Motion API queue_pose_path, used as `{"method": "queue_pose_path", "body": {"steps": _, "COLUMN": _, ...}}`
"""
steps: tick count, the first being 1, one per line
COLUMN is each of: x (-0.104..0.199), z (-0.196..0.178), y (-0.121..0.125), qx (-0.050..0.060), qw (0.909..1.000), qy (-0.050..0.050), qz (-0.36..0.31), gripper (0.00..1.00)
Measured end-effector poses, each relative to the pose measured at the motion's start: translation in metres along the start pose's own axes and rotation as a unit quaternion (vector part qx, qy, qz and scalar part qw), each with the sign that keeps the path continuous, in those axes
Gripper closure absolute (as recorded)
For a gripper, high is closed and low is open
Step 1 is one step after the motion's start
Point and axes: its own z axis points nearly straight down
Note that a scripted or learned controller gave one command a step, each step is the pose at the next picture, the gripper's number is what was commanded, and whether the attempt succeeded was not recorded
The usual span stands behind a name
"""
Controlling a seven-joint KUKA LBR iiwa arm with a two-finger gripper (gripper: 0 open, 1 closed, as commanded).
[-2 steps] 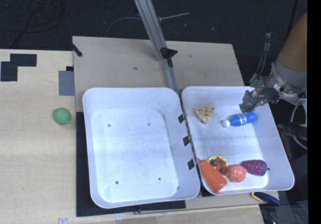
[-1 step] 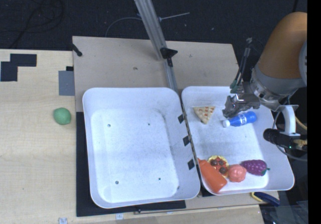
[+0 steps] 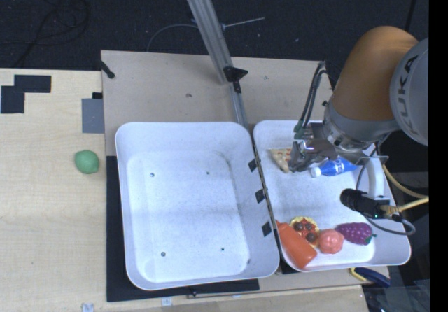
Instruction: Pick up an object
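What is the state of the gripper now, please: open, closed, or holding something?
Gripper: cannot be told; it is low in the right white bin, beside the tan food piece and the blue object.

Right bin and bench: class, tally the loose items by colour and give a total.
Orange: 1, carrot-like piece
Pink: 1, round fruit
Purple: 1, grapes
Blue: 1, item
Tan: 1, piece
Multicoloured: 1, piece
Green: 1, ball on the bench
Total: 7

Green ball (image 3: 87, 161) on the bench left of the bins, metal rail (image 3: 211, 31) slanting behind them.
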Motion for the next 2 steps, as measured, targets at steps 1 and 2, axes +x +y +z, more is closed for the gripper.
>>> {"method": "queue_pose_path", "body": {"steps": 1, "x": 0.056, "z": -0.005, "y": -0.001, "qx": 0.000, "qw": 1.0000, "qy": 0.000, "qz": 0.000, "gripper": 1.00}}
{"method": "queue_pose_path", "body": {"steps": 2, "x": 0.102, "z": 0.009, "y": -0.006, "qx": 0.000, "qw": 1.0000, "qy": 0.000, "qz": 0.001, "gripper": 1.00}}
